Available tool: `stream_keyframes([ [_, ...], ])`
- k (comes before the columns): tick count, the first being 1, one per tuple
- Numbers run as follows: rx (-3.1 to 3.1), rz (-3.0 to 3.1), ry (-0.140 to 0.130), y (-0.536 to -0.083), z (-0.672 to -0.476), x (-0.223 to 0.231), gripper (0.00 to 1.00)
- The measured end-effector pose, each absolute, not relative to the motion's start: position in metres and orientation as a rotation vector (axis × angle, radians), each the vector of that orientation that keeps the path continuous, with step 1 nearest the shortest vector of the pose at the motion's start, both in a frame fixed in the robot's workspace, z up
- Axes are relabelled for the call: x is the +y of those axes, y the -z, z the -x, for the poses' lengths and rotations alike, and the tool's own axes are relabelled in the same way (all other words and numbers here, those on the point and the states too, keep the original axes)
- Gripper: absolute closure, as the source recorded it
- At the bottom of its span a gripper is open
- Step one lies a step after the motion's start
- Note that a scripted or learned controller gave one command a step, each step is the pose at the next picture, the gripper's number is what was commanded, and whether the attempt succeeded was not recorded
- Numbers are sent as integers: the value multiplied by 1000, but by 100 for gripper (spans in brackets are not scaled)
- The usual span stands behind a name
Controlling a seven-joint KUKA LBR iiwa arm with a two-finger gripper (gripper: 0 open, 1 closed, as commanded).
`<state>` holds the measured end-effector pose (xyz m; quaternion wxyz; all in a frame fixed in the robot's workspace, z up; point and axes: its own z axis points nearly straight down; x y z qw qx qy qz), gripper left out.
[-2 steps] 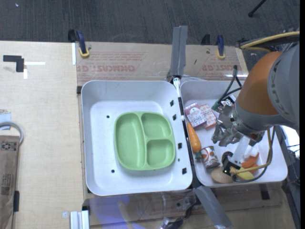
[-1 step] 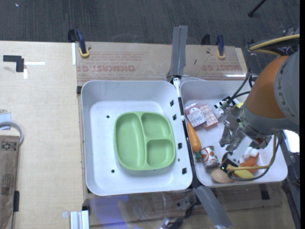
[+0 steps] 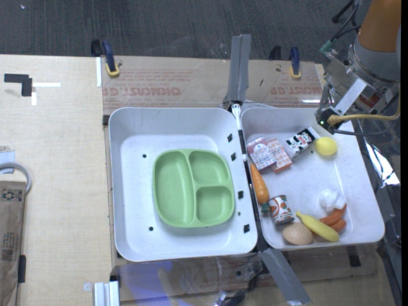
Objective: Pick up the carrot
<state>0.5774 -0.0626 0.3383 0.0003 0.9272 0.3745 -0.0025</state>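
Note:
The carrot [image 3: 258,182], long and orange, lies in the right bin [image 3: 363,177] against its left wall, pointing toward the near edge. A small can [image 3: 280,210] sits just to its lower right, and a pink packet [image 3: 269,153] lies just above its top end. My gripper [image 3: 354,87] hangs at the view's upper right, over the far right corner of the right bin and well away from the carrot. Nothing shows between it and the bin floor.
The right bin also holds a black-and-white carton [image 3: 300,140], a yellow lemon [image 3: 326,146], a banana [image 3: 319,227], a tan egg-shaped thing [image 3: 297,234], a white lump [image 3: 329,199] and orange-red pieces [image 3: 335,219]. A green divided plate [image 3: 193,187] lies in the left bin [image 3: 127,190].

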Motion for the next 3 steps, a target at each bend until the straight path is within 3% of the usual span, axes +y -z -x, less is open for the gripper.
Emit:
stream_keyframes([
  [1, 1496, -2765, 10, -259, -523, -94, 100],
  [2, 1791, -2585, 8, -235, -489, -63, 100],
  [3, 1631, -2685, 6, -327, -502, -96, 100],
])
